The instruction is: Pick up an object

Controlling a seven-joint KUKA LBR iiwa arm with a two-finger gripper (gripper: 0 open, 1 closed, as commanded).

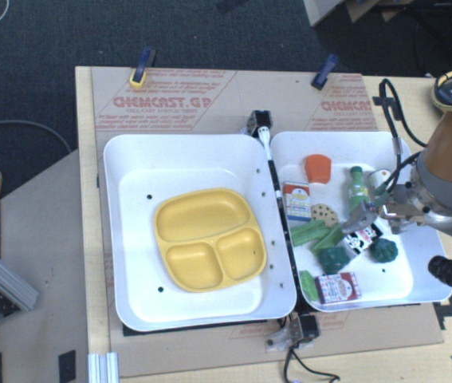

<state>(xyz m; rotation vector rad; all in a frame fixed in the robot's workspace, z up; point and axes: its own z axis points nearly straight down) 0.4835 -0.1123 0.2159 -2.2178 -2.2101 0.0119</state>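
Starting nearest, I see the red carton (339, 287), then the dark green lump (336, 258) just at seven o'clock from my end effector (367, 223); its grip state I cannot tell. Farther sits the orange cup (317, 167).

The arm (449, 170) is showing a broad orange band above a grey wrist ring. Black cables (391, 118) are running along its far side toward the metallic gripper (369, 214), whose silvery parts are looking blurred, perhaps with small screws. A black cylindrical piece (449, 274) is jutting out below.
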